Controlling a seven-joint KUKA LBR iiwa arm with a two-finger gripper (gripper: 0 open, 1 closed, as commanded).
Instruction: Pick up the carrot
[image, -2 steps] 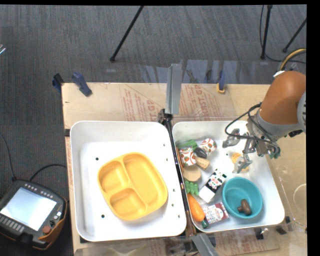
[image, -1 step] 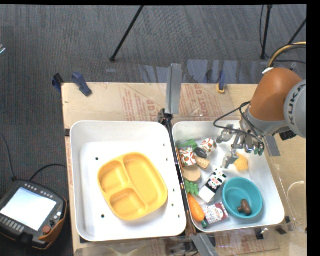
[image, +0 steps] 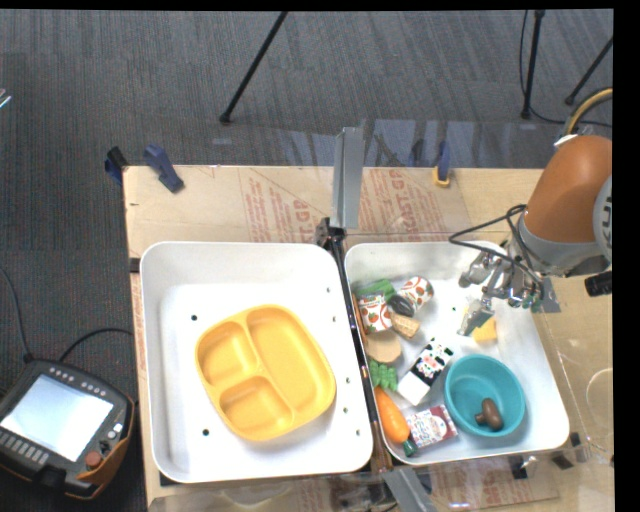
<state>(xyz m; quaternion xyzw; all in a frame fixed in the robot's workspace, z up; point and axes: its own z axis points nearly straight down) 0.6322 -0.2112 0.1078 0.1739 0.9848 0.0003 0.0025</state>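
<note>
Hanging over the upper right part of the right bin (image: 556, 400), the hand (image: 478, 308) points down toward a small yellow wedge (image: 486, 331) just beneath it; whether its grip is open or closed cannot be told, and nothing can be seen between its parts. Far to the hand's left, in the left bin (image: 165, 290), lies a yellow divided plate (image: 264, 371). No writing on the packages can be read: a small red and white carton (image: 431, 427) sits below and left of the hand, and a black and white carton (image: 425, 370) lies closer. The carrot (image: 390, 415), orange with a green leafy top, lies well below and left of the hand, along the right bin's left wall. A teal bowl (image: 485, 396) below the hand contains a small brown item (image: 490, 412).
</note>
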